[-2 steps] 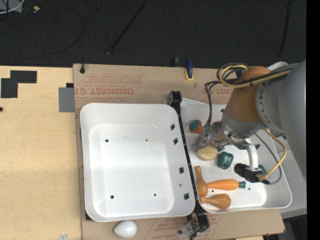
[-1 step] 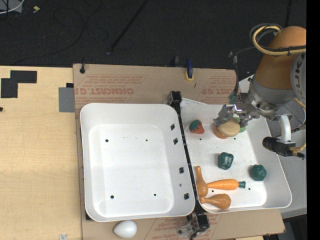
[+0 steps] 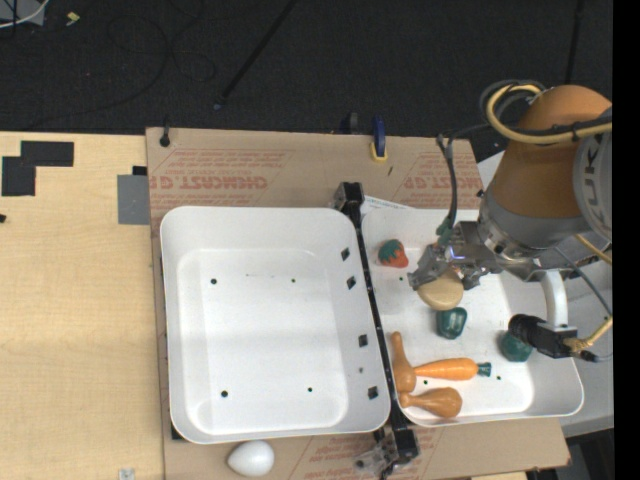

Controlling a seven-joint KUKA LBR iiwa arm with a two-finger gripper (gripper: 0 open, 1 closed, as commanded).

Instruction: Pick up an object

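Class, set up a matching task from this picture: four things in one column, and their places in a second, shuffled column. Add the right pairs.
Things
1. carrot
2. white egg
3. strawberry
4. beige round piece

Places
A. outside the bins, on the board at the front
B. right bin, near the divider at the back
C. right at the end effector
D. right bin, near its front edge

Pairs: 1-D, 2-A, 3-B, 4-C

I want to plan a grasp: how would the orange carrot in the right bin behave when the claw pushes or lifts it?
The carrot is long, round and tapered, so it would probably roll or swing in an arc if pushed from the side. Its smooth, glossy surface suggests stiff plastic, likely light and somewhat slippery. It lies flat, so tipping seems unlikely.
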